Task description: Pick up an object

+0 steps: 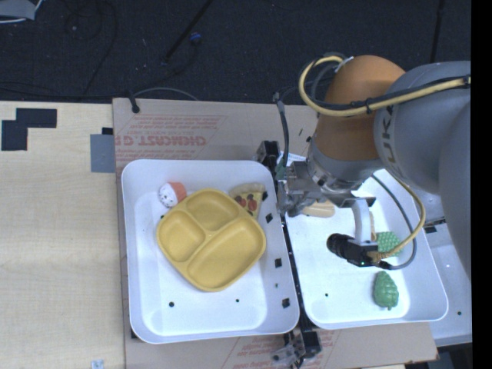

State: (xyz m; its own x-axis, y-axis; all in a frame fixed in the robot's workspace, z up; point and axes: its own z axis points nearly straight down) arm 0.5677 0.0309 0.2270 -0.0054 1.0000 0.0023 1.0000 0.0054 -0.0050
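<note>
Bins are sitting side by side on the desk (54, 229), two of them, both shallow and white. The left bin (146, 298) is holding one yellow divided plate (211, 239) with three compartments, lying flat near the middle with its long axis running from upper left to lower right. Just beyond the plate's upper left edge, one small white ball (167, 196) and one orange ball (178, 189) are lying touching each other. At the plate's upper right edge, one toy pizza slice (248, 197) is resting against the bin's far right corner, its pale crust facing up and away. The right bin (430, 306) is holding one dark green lumpy toy (386, 290) near its front right, its long axis running nearly straight up and down in the view, narrower end pointing away from the front rim. Just above it, one lighter green knobbly piece (389, 242) is lying partly behind a black cable. One pale stick-like piece (320, 210) is lying across the bin's far left part, long axis roughly left to right. The grey arm is reaching in from the right, and the end effector (296, 194) is hanging over the divide between the bins, close to that pale piece; whether it is open or closed, and whether it is gripping anything, I cannot tell.
</note>
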